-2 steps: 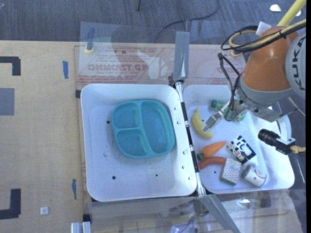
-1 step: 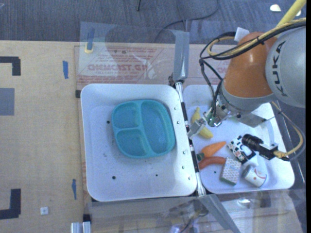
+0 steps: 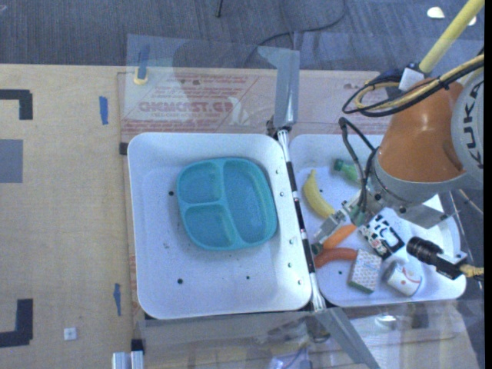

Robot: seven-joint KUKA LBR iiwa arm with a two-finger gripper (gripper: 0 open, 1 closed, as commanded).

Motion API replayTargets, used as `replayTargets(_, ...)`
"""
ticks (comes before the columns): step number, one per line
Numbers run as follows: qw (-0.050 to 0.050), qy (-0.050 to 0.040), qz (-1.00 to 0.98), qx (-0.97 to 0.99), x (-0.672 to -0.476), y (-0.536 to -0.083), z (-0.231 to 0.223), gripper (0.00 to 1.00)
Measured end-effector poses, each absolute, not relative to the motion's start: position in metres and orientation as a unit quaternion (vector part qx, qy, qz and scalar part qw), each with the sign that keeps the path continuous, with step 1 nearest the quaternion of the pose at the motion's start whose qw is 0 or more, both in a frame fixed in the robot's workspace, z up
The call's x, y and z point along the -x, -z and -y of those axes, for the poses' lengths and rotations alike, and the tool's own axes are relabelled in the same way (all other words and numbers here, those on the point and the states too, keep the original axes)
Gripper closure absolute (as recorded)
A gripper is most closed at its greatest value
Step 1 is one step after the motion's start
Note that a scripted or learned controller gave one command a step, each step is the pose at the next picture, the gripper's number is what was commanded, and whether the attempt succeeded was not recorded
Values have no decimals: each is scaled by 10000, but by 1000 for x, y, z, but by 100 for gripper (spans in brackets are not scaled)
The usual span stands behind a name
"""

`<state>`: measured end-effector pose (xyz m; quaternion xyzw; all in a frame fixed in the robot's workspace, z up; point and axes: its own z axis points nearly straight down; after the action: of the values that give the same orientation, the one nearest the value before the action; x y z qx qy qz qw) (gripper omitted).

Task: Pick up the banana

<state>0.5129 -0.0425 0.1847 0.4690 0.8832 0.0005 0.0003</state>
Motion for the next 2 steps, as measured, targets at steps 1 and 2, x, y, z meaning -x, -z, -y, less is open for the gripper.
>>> replayTargets(1,12,-8,-8793,-4763,-582,-185,29,0)
replayTargets(2,3,-4,-8791,-4766,-529,-185,33,0)
